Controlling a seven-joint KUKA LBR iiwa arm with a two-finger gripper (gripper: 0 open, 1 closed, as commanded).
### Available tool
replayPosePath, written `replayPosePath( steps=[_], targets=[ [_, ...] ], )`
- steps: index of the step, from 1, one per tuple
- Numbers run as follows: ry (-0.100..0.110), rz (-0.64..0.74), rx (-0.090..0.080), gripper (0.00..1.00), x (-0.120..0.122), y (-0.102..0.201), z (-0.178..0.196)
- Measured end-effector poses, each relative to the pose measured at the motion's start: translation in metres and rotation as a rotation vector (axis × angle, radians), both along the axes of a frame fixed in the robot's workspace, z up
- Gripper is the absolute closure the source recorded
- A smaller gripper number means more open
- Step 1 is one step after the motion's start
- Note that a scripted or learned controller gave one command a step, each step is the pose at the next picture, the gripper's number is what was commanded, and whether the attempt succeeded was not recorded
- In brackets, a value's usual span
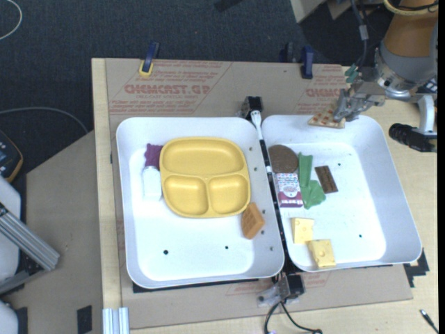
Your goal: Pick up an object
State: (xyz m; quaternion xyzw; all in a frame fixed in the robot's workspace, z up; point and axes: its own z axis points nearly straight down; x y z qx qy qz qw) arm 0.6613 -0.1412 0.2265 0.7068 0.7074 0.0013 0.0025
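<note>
Tool [345,111] at the far rim of the right bin [389,207], hanging from the grey arm [407,40] with its orange band, which enters from the upper right. Fingertips come down on a small flat waffle-patterned cracker piece [324,120], tan with reddish marks, lying on the bin's top edge. Whether the cracker sits between the fingers or just beside them cannot be told; tool state likewise cannot be told at this angle. Cracker's long axis runs roughly left to right across the view, tilted slightly, its right end toward the tool.

Table [108,186]: brown board with red lettering, two shallow white bins side by side.

Left bin [139,249]: large yellow divided plate [205,176], three compartments, near centre. White bottle-like item [151,184] and purple item [153,154] just beside the plate's left edge. Tan block [252,221] touching or nearly touching the plate's lower right corner.

Right bin, left half: green strip [309,183], long axis running top to bottom. Brown round disc [283,158] near the divider. Red-and-white packet [286,188] below the disc. Dark brown bar [325,178] just right of the green strip. Two yellow cheese-like blocks, one [302,229] above the other [321,252], near the bin's lower edge.
</note>
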Motion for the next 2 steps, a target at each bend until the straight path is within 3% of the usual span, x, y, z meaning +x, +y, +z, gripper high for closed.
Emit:
replayPosePath(
  steps=[2],
  targets=[
    [0.010, 0.004, 0.005, 1.00, -0.065, 0.096, -0.006]
  ],
)
